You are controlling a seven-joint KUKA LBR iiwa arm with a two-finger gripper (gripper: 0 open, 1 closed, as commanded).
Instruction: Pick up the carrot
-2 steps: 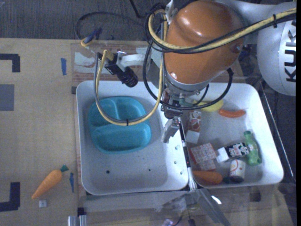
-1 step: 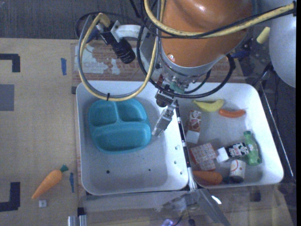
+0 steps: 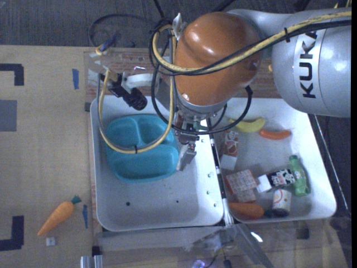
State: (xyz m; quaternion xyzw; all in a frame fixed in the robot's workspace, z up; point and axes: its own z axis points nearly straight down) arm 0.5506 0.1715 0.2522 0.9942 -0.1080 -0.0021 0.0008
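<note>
End effector [image 3: 187, 152] hanging just right of the blue tray [image 3: 139, 148], finger state impossible to tell; risk of missing the carrot [image 3: 56, 217], well left of the tray, out on the worktop [image 3: 44, 149].

I see a carrot [image 3: 56, 217] on the bench [image 3: 44, 149], left of the left bin [image 3: 162, 214], which holds a divided dish [image 3: 139, 147].
</note>
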